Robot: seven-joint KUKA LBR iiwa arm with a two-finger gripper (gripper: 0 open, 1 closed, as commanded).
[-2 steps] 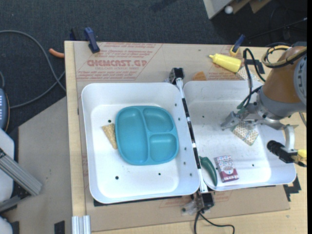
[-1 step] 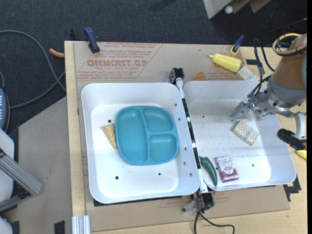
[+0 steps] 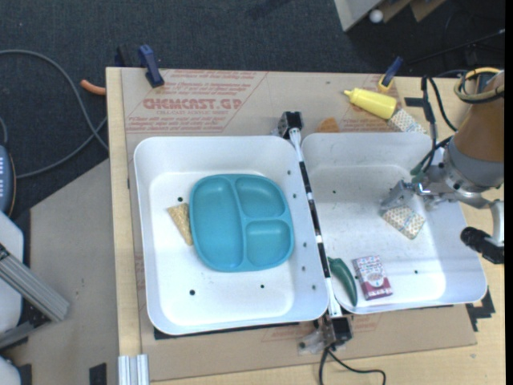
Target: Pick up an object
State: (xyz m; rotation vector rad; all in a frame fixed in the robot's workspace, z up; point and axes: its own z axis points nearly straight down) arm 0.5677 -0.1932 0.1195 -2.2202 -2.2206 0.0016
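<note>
Counter (image 3: 200, 103) of brown board, printed red lettering along far edge, blue clamps at two far spots. Two white bins side by side on it, black divider strip (image 3: 309, 207) between them as landmark.

Left bin (image 3: 152, 239), directly left of divider: teal sectioned plate (image 3: 240, 221) flat in middle, three compartments up, right rim close to divider. Tan cracker-like piece (image 3: 181, 220) tucked under plate's left edge, partly hidden.

Right bin (image 3: 353, 155), directly right of divider: grey arm (image 3: 479, 147) entering from far right side, orange band above wrist. Hand (image 3: 402, 197) lowered into bin, well right of divider, metal fingers angled down-left over small tan speckled block (image 3: 404, 219). Fingertips at or just above block's upper edge; contact not resolvable. Opening of fingers: cannot tell. Block lying on bin floor, tilted diamond-wise.

Near front of right bin, just right of divider: green-and-white curved item (image 3: 343, 279) against divider wall. Beside it, further right, small red-and-white printed packet (image 3: 372, 277) lying flat.

Beyond right bin on counter, right of divider's far end: yellow bottle (image 3: 372, 100) on its side.
</note>
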